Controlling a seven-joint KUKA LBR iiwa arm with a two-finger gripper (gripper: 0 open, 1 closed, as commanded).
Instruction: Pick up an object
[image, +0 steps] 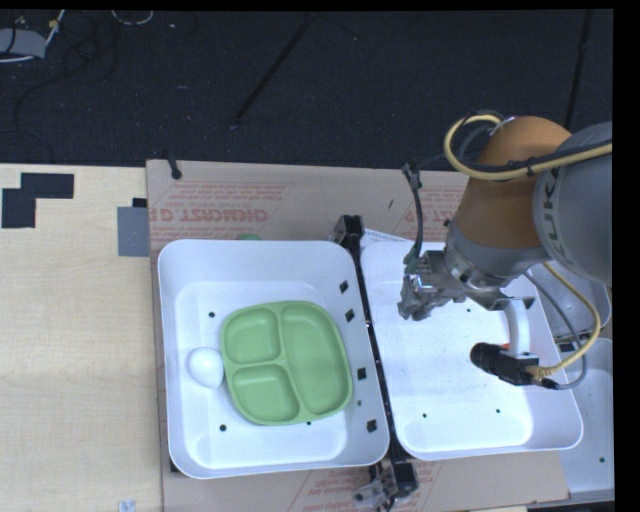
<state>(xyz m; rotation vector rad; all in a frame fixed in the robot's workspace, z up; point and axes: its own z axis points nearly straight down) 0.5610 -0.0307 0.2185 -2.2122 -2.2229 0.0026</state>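
Though in view, claw (416, 303) indistinct.

1. Arm (585, 195): grey casing, smooth and rounded, faint lettering on its side; too blurred to read.
2. Orange band (512, 190): broad, glossy, dome-shaped, set above the wrist.
3. Yellow cable (470, 135): looped over the top of the band; a second yellow run curves low beside the wrist.
4. Wrist flange (490, 268): grey metal ring below the band.
5. Jaws (418, 300): dark grey metal assembly, angular, with small brackets; fine detail unclear.
6. Black cylindrical fitting (505, 362): orange-tipped, cabled.
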